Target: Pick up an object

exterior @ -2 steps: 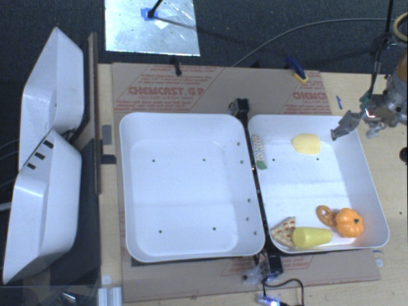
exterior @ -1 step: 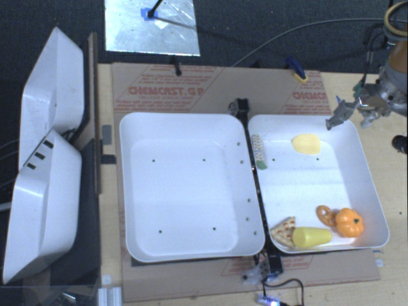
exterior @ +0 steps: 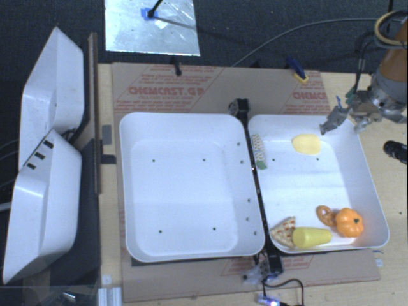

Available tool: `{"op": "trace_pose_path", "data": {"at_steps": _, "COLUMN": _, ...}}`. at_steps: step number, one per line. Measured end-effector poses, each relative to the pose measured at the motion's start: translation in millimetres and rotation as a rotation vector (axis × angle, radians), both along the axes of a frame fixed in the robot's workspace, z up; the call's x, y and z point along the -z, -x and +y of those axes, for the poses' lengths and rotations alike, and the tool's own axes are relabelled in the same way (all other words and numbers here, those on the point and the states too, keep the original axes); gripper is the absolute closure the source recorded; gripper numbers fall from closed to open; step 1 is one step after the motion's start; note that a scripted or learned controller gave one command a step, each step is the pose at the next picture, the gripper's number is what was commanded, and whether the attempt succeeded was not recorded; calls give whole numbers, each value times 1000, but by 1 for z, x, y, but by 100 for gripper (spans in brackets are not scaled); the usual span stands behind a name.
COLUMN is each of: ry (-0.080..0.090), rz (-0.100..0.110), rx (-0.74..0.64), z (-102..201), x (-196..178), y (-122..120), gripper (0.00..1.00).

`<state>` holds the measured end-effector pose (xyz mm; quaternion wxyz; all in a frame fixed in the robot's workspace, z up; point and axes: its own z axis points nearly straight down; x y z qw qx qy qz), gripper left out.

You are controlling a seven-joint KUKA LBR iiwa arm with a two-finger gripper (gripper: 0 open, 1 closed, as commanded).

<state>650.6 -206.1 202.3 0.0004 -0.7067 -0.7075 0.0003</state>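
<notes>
White right bin (exterior: 373,199): claw (exterior: 344,121) above far rim.

arm (exterior: 392,62) cut off at right edge

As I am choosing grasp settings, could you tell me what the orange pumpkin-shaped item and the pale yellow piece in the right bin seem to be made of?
Orange pumpkin: probably moulded plastic, smooth and slightly glossy, with even colour and ribbed lobes. Pale yellow piece: a flat, matte blob, perhaps soft plastic or foam; the view leaves that open.
</notes>
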Motion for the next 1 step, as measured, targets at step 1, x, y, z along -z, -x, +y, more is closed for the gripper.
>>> {"op": "trace_pose_path", "data": {"at_steps": 1, "ry": 0, "rz": -1, "rx": 0, "z": 0, "x": 20, "y": -5, "gripper": 0}}
